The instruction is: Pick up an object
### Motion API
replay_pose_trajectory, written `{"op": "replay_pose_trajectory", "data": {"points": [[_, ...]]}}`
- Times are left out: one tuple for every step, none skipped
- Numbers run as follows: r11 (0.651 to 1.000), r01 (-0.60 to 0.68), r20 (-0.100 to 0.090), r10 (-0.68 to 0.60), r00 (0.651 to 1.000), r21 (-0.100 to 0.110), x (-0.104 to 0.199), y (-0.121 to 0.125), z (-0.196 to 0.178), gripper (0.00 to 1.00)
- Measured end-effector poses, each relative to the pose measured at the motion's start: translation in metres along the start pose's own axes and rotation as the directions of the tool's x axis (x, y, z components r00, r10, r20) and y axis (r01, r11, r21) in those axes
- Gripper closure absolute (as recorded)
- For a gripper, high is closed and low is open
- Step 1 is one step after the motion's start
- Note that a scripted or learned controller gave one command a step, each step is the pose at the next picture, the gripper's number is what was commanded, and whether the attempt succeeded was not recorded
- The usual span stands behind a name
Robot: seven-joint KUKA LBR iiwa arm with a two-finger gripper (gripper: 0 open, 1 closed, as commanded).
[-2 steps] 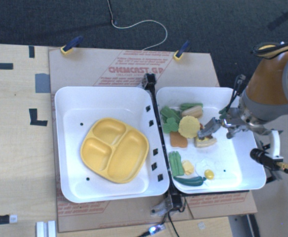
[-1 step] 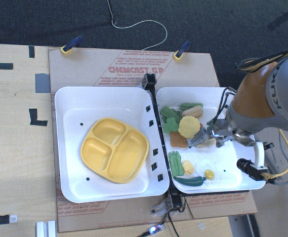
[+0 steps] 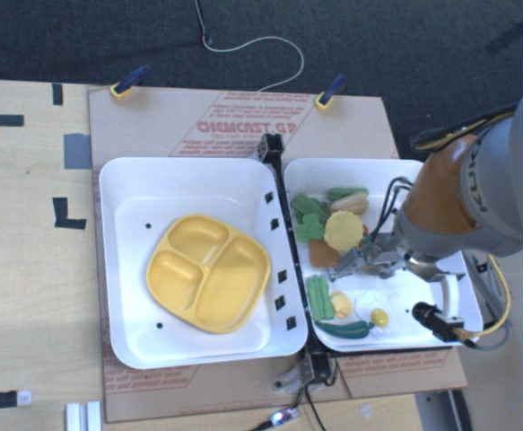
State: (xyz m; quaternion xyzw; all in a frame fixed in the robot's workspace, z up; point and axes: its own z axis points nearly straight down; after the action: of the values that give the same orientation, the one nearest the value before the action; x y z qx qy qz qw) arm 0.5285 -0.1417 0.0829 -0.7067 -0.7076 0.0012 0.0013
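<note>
Both bins, the left bin and the right bin, look like smooth white plastic with a faint sheen, and the yellow divided tray is smooth, slightly glossy plastic. The small play-food pieces look like moulded plastic, mostly matt. Beneath lies matt brown cardboard with red print on a pale wood-look bench, while the arm has a smooth grey and orange shell.

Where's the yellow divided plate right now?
The yellow divided plate lies flat in the left white bin, about in its middle. The arm's gripper is over the right bin, among small toy foods.
</note>
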Motion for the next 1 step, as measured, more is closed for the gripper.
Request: {"op": "replay_pose_trajectory", "data": {"points": [[1.0, 0.0, 0.001, 0.0, 1.0, -0.002, -0.0002, 0.0006, -0.0129, 1.0]]}}
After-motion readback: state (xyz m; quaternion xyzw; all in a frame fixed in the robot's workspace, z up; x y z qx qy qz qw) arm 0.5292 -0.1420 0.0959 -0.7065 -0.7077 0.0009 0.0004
